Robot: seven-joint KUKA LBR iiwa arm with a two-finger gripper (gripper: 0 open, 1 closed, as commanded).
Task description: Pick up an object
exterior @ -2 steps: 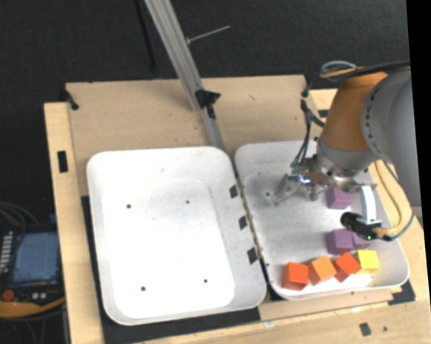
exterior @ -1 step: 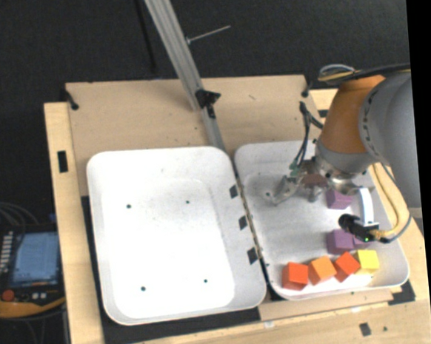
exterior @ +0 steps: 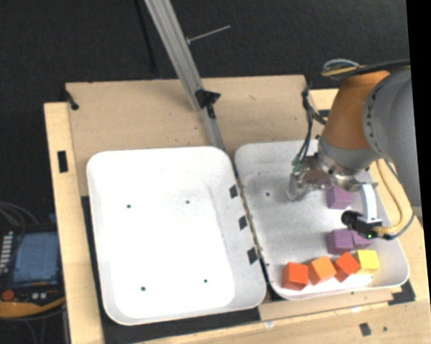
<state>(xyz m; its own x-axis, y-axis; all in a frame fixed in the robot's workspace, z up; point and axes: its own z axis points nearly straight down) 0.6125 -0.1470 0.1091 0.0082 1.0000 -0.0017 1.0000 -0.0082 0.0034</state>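
- The arm reaches in from the right, and its gripper [exterior: 297, 185] hangs low over the right bin [exterior: 263, 164], above bare white floor in the bin's upper middle.
- Whether the fingers are apart or together cannot be told from this view; nothing shows between them, so I judge that no object is held.
- The step in hand looks like the approach: the tool is positioned over the bin, but no block lies under it.
- The nearest candidate is a purple block [exterior: 340, 195], just beside the wrist on its right and partly tucked under the arm.
- A second purple block [exterior: 343, 239] sits lower in the same bin, near the right wall.
- Along the bin's near edge four blocks stand in a row, touching or nearly so: a red-orange block [exterior: 296, 275], an orange block [exterior: 322, 269], a red block [exterior: 347, 264] and a yellow block [exterior: 368, 259].
- The next move calls for shifting sideways until a block sits squarely under the tool, then descending and closing; the crowded row may be harder to grip cleanly than a lone purple block.
- The left bin [exterior: 161, 231] shows white floor with a few small dark dots.
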